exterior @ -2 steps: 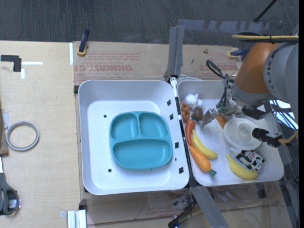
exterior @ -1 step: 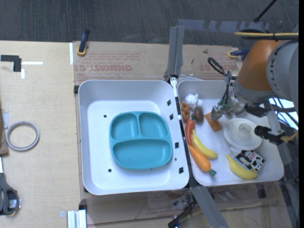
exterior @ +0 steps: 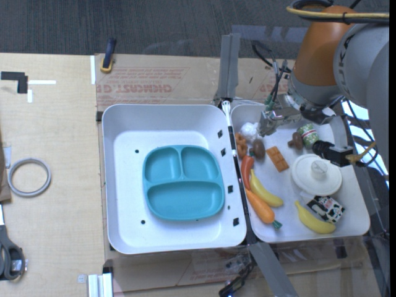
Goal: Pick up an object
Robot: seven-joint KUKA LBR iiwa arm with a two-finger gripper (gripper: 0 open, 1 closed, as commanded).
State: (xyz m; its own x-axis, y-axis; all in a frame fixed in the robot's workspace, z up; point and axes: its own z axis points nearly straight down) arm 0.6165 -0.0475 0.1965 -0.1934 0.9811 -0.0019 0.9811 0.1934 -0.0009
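My gripper (exterior: 268, 124) hangs over the back left part of the right bin (exterior: 356, 224), just right of a small white object (exterior: 248, 129). A brown item (exterior: 258, 148) and an orange waffle piece (exterior: 278, 159) lie just in front of it. The right bin also holds a carrot (exterior: 260, 206), two bananas (exterior: 264, 191) (exterior: 314, 221), a white lidded bowl (exterior: 316, 173), a black-and-white toy (exterior: 326, 208) and a green-white can (exterior: 307, 132). Nothing shows between the fingers.
The left bin (exterior: 117, 184) holds a teal divided plate (exterior: 184, 182). A roll of tape (exterior: 27, 177) lies on the bench at left. The arm's orange band (exterior: 322, 42) rises over the right bin's back edge. Cables trail at the right.
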